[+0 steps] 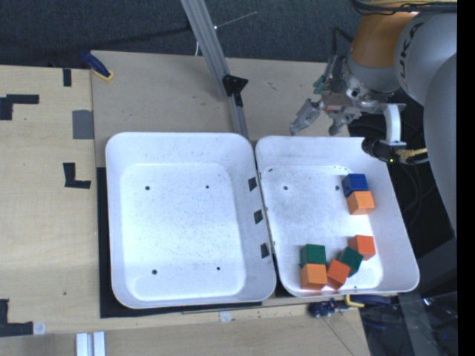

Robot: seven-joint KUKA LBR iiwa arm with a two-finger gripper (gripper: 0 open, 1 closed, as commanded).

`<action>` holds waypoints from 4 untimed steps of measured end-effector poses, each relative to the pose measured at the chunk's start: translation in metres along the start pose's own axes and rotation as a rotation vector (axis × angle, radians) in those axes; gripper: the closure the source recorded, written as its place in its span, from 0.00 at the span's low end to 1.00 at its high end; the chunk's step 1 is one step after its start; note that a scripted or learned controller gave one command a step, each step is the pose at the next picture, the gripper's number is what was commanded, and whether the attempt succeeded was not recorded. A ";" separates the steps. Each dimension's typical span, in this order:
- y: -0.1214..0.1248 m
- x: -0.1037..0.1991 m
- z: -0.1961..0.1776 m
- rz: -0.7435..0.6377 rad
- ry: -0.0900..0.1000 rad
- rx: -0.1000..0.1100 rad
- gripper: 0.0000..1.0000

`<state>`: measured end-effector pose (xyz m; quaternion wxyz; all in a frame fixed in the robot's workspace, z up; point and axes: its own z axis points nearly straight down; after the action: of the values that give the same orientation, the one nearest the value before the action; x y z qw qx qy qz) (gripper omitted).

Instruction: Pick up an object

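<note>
Blocks sit in your right bin [393,221]: a blue block [355,183] touching an orange block [361,202], more clustered near the front. Your jaws [318,122] hang spread apart, gripping nothing, above the surface [163,95] just behind that bin.

right bin [297,221] centre open, blocks [338,262] crowd corner

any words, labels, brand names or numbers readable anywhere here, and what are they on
None can be read.
The two shallow white plastic bins, left and right, carry only small dark dots, no print.
The small coloured cubes, such as the blue one and the orange one beside it, show plain faces.
The black tape pieces on the wooden bench are bare marks.
The grey arm's claw shows no legible marking.
</note>
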<state>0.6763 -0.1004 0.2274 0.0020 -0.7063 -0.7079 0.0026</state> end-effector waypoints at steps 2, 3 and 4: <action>-0.002 0.000 0.127 0.000 0.000 0.002 0.00; -0.001 0.001 0.113 -0.002 0.000 -0.003 1.00; -0.007 0.007 0.066 0.000 0.001 -0.010 1.00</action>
<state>0.6691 -0.0937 0.1616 -0.0011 -0.7062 -0.7080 -0.0013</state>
